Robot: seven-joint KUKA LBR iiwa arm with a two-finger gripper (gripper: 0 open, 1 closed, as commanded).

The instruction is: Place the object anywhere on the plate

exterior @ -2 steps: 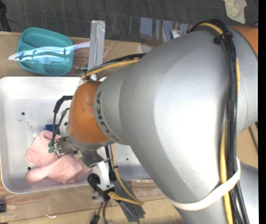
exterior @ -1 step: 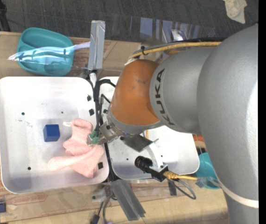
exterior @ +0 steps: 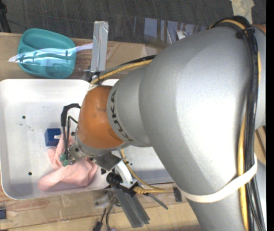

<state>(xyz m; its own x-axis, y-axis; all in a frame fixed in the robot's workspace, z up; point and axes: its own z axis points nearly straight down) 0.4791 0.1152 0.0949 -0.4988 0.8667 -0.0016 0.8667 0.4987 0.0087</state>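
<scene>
The grey arm [exterior: 194,105] reaches in from the right and covers most of the bench [exterior: 41,208], with its orange band [exterior: 96,119] over the white bin [exterior: 12,129] on the left. The gripper [exterior: 68,159] is at the near side of this bin, directly over a pink cloth [exterior: 67,177]; the wrist hides it, so whether it is open, closed or gripping cannot be told. The cloth lies crumpled on the bin floor. A small blue block [exterior: 52,136] sits just beyond the cloth. A teal scoop [exterior: 45,52] rests on the bench beyond the bin, far left.
</scene>
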